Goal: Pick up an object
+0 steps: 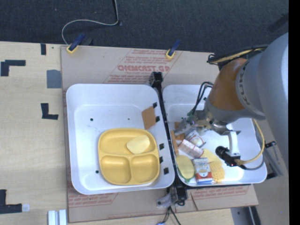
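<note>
The tool (194,123) is reaching down into the right bin (248,175), w/ the grey arm (267,83) & its orange band (225,86) coming in from the right over the bin's far part. Can't tell if the tool is open or closed, since the wrist is covering it. Just near of the tool, objects are lying in a pile at the bin's left-near side: a small red-and-white packet (189,147) next to the tool, a green-yellow oval item (184,167) near of that by the bin's near-left corner, a red-and-white carton (202,168) right of it, & a yellow corn-like piece (217,171) further right. A black fitting w/ a yellow cable (255,157) is hanging off the arm over the bin's right part. Across the divider, the left bin (84,102) is holding a yellow sectioned tray (117,165) w/ a pale oval piece (138,145) in its far compartment, plus a brown card scrap (149,117) leaning by the bin's right wall. Both bins are sitting on a cardboard sheet (136,67) clamped to the worktop (28,139).
</note>
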Controlling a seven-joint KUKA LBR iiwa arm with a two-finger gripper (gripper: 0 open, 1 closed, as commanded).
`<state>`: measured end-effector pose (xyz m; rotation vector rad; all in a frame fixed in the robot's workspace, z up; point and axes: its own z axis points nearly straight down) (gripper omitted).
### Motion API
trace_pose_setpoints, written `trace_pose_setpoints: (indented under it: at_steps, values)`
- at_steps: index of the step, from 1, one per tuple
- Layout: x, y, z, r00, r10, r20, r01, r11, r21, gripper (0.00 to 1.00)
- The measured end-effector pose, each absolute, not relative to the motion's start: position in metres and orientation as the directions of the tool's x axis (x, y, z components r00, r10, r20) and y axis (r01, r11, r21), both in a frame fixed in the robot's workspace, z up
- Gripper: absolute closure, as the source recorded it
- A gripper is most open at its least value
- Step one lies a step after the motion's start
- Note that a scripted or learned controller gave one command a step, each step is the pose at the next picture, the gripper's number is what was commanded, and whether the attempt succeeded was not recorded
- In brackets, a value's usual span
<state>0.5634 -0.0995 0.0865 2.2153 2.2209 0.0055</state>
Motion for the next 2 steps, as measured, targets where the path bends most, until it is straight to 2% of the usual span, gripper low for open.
trace_pose_setpoints:
  at_steps: [1,2]
  values:
    - [0.584,-0.099,0.086,-0.001,1.0,0.0,1.0,0.001,0.0,0.0]
    - [0.558,-0.095,0.086,-0.001,1.0,-0.003,1.0,0.001,0.006,0.0]
